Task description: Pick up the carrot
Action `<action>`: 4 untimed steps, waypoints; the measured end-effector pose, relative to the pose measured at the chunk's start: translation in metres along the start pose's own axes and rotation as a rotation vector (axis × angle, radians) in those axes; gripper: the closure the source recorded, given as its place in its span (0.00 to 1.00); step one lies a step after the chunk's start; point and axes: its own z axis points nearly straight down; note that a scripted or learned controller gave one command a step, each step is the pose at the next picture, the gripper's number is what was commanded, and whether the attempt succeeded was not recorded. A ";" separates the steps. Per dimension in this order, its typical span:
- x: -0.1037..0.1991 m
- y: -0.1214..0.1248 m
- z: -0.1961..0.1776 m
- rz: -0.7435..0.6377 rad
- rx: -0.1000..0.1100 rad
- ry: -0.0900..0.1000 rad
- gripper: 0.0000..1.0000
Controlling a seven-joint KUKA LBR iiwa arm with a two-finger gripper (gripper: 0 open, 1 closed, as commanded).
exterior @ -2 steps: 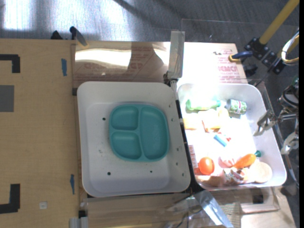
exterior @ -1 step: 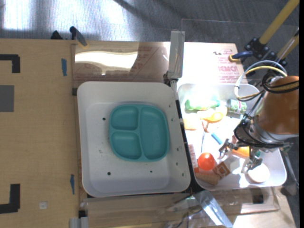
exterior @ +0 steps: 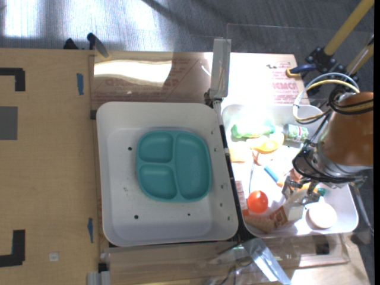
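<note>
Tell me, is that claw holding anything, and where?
Cannot be told: the gripper hangs over the clutter in the right bin, its tips too blurred to read.

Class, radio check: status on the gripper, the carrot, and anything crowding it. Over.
Gripper low over the right bin, nothing seen held. Carrot not clearly made out among the clutter. Red tomato and white disc flank the gripper.

My counter [exterior: 47,159] looks like matt brown cardboard. On it, both bins [exterior: 113,177] look like smooth white plastic, the right one glaring. Inside the left bin, the teal divided plate [exterior: 174,165] is matt plastic; right of it, a glossy red tomato [exterior: 257,201].
</note>
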 end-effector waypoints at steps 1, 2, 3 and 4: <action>-0.036 -0.030 -0.147 0.076 0.006 0.001 1.00; 0.004 -0.073 -0.236 0.165 0.006 0.005 1.00; 0.026 -0.105 -0.269 0.005 0.000 0.005 1.00; 0.071 -0.042 -0.267 -0.432 -0.011 0.006 1.00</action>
